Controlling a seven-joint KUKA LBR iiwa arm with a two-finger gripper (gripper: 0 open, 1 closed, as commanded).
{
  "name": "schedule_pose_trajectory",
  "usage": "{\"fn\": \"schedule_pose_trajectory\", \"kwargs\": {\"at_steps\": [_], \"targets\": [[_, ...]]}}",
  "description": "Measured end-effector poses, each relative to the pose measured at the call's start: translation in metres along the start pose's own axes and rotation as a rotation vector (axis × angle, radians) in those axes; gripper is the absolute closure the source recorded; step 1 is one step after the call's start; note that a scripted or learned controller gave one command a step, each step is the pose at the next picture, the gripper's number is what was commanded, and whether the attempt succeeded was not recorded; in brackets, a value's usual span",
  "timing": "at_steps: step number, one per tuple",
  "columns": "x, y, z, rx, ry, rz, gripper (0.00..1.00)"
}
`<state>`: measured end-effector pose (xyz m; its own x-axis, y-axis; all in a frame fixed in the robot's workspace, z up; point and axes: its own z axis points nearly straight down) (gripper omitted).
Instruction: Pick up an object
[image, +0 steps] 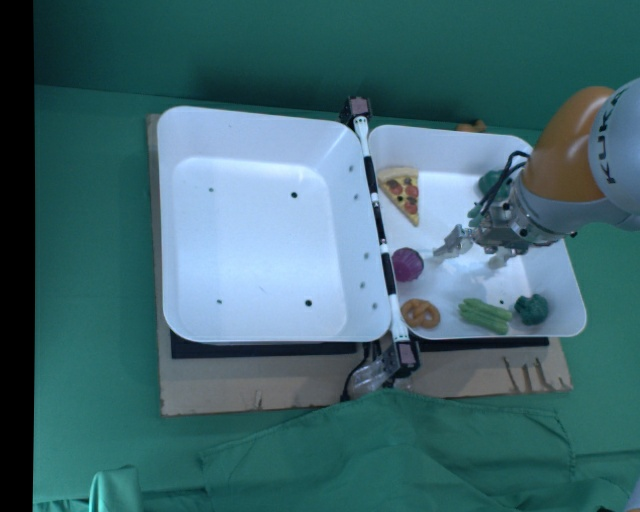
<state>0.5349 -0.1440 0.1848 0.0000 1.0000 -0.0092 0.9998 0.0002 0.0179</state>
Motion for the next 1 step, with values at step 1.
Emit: {"fn": "schedule_pose_trajectory", "kwargs": {"at_steps": [1], "targets": [[-0.0027,0.0022,-0.066,0.006,0.005,0.013,0.0]]}}
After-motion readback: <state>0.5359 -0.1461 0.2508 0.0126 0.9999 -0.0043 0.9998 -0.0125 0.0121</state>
